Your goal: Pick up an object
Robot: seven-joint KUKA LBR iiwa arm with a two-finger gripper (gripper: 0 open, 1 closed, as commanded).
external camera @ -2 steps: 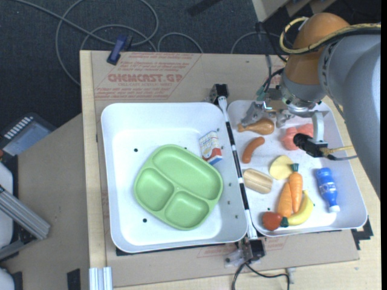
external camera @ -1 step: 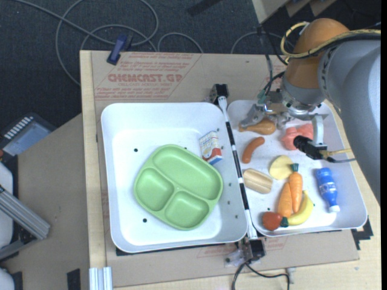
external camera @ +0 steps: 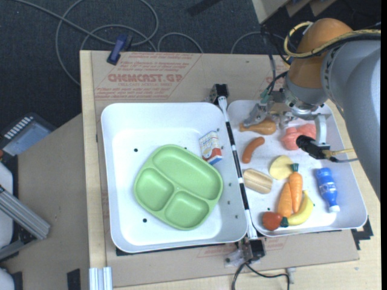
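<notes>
Seemingly early on: the hand sits low at the far end of the right bin, just above an orange croissant-like toy. Whether it grips anything I cannot tell. Nothing looks lifted; the sausage, carrot and bottle lie nearby.

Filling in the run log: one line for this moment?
gripper | low over right bin, far end | above orange toy | grasp unconfirmed
</notes>
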